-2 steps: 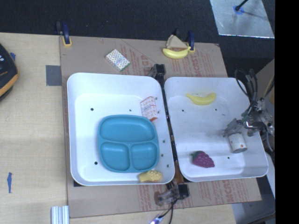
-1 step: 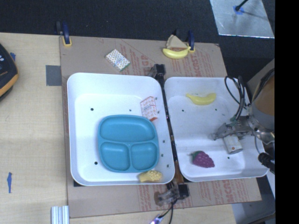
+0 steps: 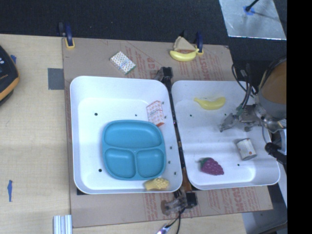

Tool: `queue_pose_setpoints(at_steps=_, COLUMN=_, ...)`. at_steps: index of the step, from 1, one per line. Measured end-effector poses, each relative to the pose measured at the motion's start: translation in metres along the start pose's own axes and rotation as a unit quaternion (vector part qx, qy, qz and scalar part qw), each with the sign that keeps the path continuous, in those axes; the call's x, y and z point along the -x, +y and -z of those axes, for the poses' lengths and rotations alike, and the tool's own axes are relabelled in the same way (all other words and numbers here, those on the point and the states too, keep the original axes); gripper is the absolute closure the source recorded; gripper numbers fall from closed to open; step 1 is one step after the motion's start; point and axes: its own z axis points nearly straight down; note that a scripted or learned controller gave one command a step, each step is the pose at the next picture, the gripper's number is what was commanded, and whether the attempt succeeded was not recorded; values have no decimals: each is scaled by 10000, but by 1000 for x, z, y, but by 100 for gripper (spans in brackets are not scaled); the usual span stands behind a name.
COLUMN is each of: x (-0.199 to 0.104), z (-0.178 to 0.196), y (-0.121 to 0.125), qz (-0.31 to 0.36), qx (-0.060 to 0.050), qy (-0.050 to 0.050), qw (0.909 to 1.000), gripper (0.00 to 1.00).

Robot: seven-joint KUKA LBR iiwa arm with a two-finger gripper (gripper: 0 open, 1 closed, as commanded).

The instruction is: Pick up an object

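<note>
The right bin holds a yellow banana at its back, a bunch of purple grapes at its front and a small grey can lying on its side at the right. My gripper hangs low over the right side of this bin. It is right of and nearer than the banana, and just behind and left of the can. Nothing shows in its grasp. The grey arm with its orange band comes in from the right.
The left bin holds a blue divided plate, a red and white carton and a yellow toy. Outside the bins lie a second banana on a sandwich and a small patterned packet at the back.
</note>
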Motion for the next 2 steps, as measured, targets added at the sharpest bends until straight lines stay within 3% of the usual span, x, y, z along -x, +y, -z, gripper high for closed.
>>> queue_pose_setpoints(at_steps=1, x=0, z=-1, y=-72, qz=2, qx=-12, qy=-1, qw=10000, gripper=0)
queue_pose_setpoints(at_steps=2, x=-68, z=0, y=25, qz=11, qx=-2, qy=1, qw=10000, gripper=0)
